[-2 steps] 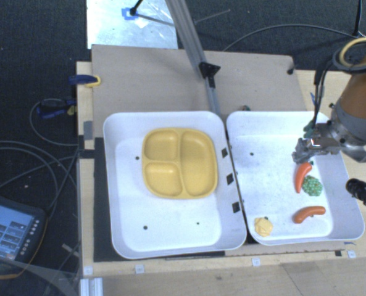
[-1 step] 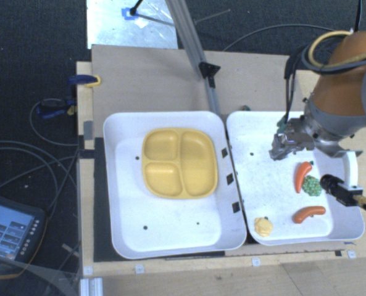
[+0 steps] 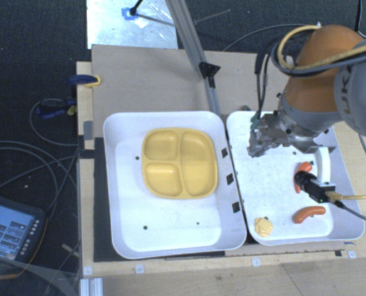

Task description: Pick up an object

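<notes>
At the near edge of the right bin (image 3: 355, 230) three small things are counted: one yellow lump (image 3: 264, 226) at the near left corner, one orange sausage (image 3: 308, 214) lying flat to its right, and, a little farther, one short orange-red piece (image 3: 303, 167) partly hidden beside a black fitting. No single thing is named by the task, so any of these may be taken. The sausage is judged light, smooth and rounded, so a slip is likely if it is pinched at an end; it is best taken across its middle, with the jaws set square to its length. The yellow lump looks soft and bumpy, probably light as well, and could be squeezed from either side. The orange-red piece is crowded by the fitting and is judged the hardest to reach.

In the left bin (image 3: 124, 227) one yellow plate (image 3: 179, 163) with four wells is seen, lying flat near the middle. It is stiff, broad and shallow, and would have to be gripped by its rim.

Farther back, over the far left part of the right bin, the pincer (image 3: 260, 145) hangs well apart from all three small things; whether it is apart or together cannot be told, and nothing is seen held in it. Both bins rest side by side on the worktop (image 3: 145, 79), two in all
</notes>
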You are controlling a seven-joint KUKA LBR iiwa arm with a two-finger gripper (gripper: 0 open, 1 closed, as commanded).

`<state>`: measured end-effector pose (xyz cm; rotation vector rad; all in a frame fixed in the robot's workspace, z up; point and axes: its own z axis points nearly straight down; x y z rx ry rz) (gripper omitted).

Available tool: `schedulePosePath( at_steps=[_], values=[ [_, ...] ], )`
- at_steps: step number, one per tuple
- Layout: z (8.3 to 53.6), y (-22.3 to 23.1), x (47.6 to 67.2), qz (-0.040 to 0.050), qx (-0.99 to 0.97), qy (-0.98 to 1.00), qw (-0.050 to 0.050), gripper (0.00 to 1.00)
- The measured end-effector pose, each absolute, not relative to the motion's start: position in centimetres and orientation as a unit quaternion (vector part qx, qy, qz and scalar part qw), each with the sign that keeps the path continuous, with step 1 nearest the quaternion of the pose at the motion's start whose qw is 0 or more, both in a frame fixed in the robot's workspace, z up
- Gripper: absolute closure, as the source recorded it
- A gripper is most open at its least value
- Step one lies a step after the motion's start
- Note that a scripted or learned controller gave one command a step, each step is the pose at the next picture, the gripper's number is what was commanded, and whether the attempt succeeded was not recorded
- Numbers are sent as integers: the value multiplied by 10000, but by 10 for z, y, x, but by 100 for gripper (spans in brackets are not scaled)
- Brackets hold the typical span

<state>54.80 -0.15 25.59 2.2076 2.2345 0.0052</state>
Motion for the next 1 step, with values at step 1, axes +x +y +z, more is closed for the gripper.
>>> schedulePosePath(
  at_steps=[1],
  values=[
    [260,53,567,22,7030,7112,2,100]
  ],
)
